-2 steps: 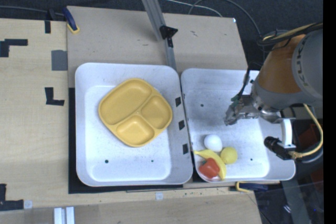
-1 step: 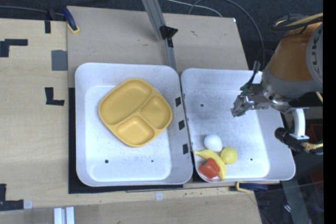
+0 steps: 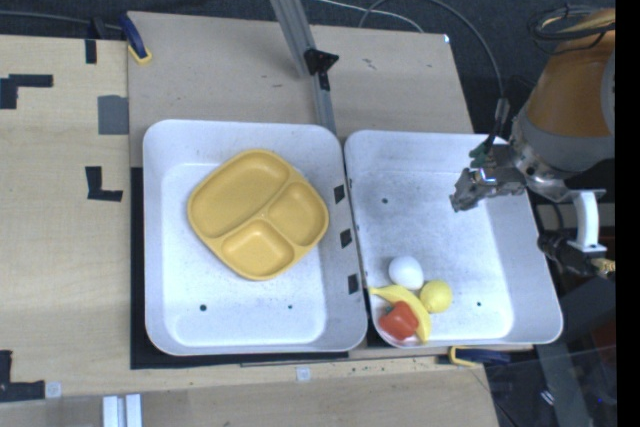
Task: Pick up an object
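Yellow plastic divided plate (image 3: 258, 213) sits in the left white bin (image 3: 165, 245). In the right white bin (image 3: 500, 255), a white ball (image 3: 405, 270), yellow banana (image 3: 400, 296), small yellow ball (image 3: 436, 295) and red piece (image 3: 399, 319) cluster at the near-left corner. The pincer (image 3: 466, 192) hovers well apart; whether it's clenched, I cannot tell.

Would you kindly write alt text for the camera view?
Above the right bin, the arm's hand hovers, well away from a white ball, yellow ball, banana and red piece clustered at its near edge. The left bin holds a yellow tray.
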`<action>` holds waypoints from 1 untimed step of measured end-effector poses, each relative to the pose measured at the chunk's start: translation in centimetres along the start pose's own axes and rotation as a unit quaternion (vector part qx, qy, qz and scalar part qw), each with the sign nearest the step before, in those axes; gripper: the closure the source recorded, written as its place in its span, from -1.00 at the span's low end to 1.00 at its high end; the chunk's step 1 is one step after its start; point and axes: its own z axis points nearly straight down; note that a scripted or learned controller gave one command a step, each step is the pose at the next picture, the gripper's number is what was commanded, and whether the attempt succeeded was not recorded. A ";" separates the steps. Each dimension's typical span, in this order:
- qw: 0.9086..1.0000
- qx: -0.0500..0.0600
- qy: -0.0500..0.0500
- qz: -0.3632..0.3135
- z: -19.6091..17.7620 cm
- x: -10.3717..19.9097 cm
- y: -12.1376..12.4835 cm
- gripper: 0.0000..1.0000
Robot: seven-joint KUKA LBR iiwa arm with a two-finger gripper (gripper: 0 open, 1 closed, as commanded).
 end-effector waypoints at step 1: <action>1.000 0.002 0.001 -0.003 1.0 5.5 1.4 1.00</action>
